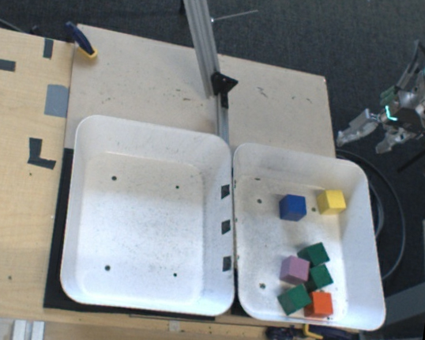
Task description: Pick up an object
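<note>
Two bins sit side by side on the worktop (154, 84); the right bin (359, 252) holds several blocks (304, 272), clustered toward its front.

coloured blocks (305, 264), loose, in right bin (364, 221)

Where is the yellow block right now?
The yellow block lies in the right bin, near its far right corner, just right of the blue block.

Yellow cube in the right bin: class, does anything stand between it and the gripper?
Nothing visible does. The gripper hangs outside the right bin, beyond its far corner; the yellow cube sits apart from the blue cube.
</note>
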Robot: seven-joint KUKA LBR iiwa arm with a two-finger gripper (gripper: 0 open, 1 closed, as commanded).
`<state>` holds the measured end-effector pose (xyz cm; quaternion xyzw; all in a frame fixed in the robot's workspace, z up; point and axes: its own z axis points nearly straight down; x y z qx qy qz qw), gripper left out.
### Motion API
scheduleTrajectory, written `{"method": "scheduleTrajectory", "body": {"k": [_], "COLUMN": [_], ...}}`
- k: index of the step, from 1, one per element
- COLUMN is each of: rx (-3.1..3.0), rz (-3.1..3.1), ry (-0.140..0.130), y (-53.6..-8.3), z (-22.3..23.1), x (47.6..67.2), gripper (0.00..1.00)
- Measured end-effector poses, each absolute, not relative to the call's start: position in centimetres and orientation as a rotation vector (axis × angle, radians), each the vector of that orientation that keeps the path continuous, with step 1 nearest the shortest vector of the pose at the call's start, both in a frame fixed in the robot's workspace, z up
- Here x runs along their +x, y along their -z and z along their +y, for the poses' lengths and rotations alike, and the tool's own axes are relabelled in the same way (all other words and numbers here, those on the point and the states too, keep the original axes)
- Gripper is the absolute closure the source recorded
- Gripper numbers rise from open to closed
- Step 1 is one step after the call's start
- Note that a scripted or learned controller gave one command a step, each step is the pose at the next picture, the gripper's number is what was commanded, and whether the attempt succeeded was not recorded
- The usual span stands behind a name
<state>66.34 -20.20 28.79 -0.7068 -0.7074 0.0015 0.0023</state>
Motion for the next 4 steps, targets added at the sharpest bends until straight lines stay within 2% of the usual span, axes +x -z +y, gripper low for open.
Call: {"method": "scheduleTrajectory", "body": {"k": [1, 3, 4], "rx": [-2.219, -2.217, -2.216], "rz": [-2.224, -2.221, -2.219], "ry": [-0.004, -0.007, -0.009], "y": [-29.1, -20.2, -13.9], "z": [-20.2, -19.9, -20.3], "x": [66.4, 65.7, 65.9], "gripper": [0.00, 0.00, 0.00]}}
